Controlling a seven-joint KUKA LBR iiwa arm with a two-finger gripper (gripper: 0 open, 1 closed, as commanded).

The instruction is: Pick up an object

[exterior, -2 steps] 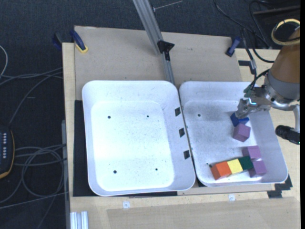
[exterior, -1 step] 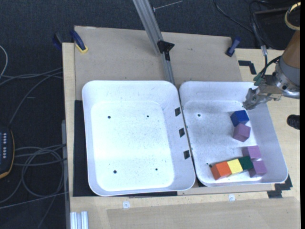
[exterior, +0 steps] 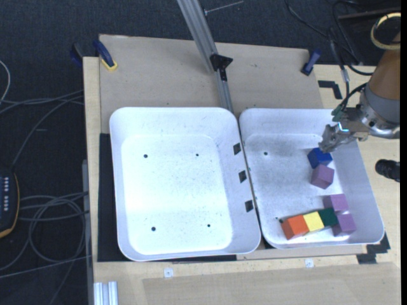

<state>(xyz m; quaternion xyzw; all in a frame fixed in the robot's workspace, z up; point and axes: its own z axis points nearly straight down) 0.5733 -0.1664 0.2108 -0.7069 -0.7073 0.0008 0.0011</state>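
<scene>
The camera view looks down at a slant on a pale wooden tabletop [exterior: 159,75] that carries two shallow white bins side by side. The left bin [exterior: 127,132] has a speckled floor with four small dark dots. The right bin [exterior: 267,138] holds all the objects.

The grey arm [exterior: 381,100] reaches in from the right edge, with its orange band just above the wrist. Its gripper [exterior: 331,140] points down and to the left, over the upper right part of the right bin. Whether the gripper is spread or pressed together cannot be told from this angle.

A blue block [exterior: 317,157] lies just below the gripper's tip, touching it or very nearly so; it is not seen between the gripper's parts. Just below the blue block sits a purple block [exterior: 322,176], tilted. Nearer the bin's lower right corner, two more purple blocks [exterior: 340,211] rest one above the other. Beside them lies a multicoloured bar [exterior: 310,222] with orange, yellow and green sections.

A grey metal pole [exterior: 203,37] crosses the tabletop from the top. Blue clamps [exterior: 105,56] grip the board's far corners. Dark cables [exterior: 32,196] trail on the floor at the left. No brand, label or writing can be read anywhere.
</scene>
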